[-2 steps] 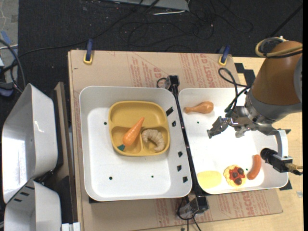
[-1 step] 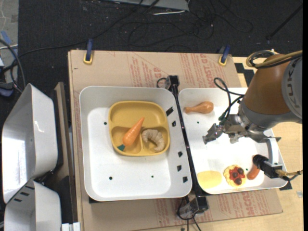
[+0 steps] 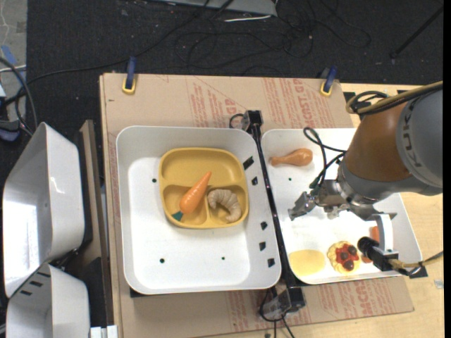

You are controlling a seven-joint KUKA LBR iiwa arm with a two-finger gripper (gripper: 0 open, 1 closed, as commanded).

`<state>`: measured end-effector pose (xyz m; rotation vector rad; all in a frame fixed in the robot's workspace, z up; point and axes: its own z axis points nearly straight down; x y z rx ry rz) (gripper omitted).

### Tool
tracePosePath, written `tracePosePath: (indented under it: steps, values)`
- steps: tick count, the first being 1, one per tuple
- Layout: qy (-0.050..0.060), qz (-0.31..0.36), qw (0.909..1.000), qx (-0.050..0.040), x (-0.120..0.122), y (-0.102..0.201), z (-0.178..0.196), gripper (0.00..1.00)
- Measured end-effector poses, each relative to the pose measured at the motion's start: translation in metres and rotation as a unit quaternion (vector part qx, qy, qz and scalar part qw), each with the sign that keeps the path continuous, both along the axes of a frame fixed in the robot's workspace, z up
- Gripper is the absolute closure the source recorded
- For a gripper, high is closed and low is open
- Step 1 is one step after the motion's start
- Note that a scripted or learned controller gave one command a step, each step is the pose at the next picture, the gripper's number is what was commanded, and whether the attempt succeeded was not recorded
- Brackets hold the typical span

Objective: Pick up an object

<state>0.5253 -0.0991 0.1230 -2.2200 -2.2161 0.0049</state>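
Lying crosswise, the drumstick [image 3: 292,158] points left; gripper [image 3: 301,208] jaw state unclear.

Red print on cardboard [image 3: 211,101], unreadable

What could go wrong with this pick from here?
The gripper sits over bare floor of the right bin, between the drumstick and the yellow disc; closing here would likely catch nothing. The arm hides part of that bin, and cables trail near the drumstick, so a sweep might snag or nudge it.
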Motion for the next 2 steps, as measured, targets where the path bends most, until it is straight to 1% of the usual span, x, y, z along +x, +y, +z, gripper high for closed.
tracePosePath:
  steps: [1,2]
  values:
    - [-0.002,-0.001,1.0,-0.0002,0.001,0.0,0.012,1.0]
    - [-0.005,0.003,1.0,-0.001,0.007,0.006,0.058,1.0]
